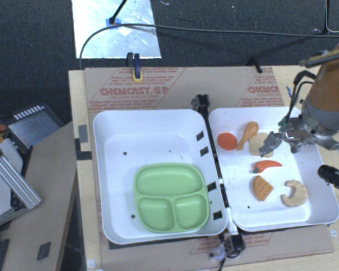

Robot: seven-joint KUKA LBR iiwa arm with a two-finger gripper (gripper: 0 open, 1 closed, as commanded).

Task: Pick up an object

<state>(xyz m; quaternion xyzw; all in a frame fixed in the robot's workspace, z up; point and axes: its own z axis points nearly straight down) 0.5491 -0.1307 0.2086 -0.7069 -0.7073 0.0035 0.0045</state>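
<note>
Food toys point(263, 187) fill right bin point(320, 217); green tray point(171, 196) fills left bin point(111, 164).

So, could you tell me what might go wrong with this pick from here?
The gripper hangs over a pale piece that sits tight beside the chicken drumstick, so it may nudge or catch both. The red chili lies just below and could get knocked aside. All are small, low toys in the right bin, so a grasp could easily miss.
</note>
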